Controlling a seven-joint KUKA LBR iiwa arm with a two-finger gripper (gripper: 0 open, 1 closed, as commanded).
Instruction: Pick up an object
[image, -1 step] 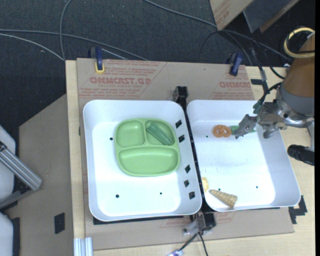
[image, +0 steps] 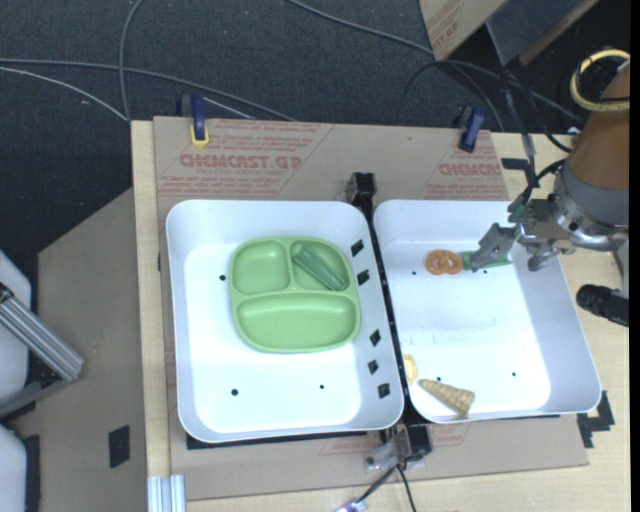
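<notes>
Scene: 2 shallow white bins side by side on a table (image: 250, 150); the arm reaches in from the right.
Left bin (image: 200, 400): holds a green divided plate (image: 295, 295) with a darker green item (image: 320, 265) in its upper right compartment.
Right bin (image: 560, 350): holds an orange ring-shaped object (image: 444, 263) near the upper left, and a tan cone-shaped object (image: 447, 396) near the lower left wall.
End effector (image: 495, 248): low over the upper part of the right bin, just beside the ring on its right; whether its fingers are spread or closed cannot be told, and nothing is seen between them.
Step in hand: judged to be the approach to the ring, the nearest candidate.
Good practice: centre above the ring before descending, so that 1 finger lands on each side of it rather than nudging it aside.
Risk: a flat, light ring may slide along the smooth bin floor, so the descent should reach the floor before closing.
</notes>
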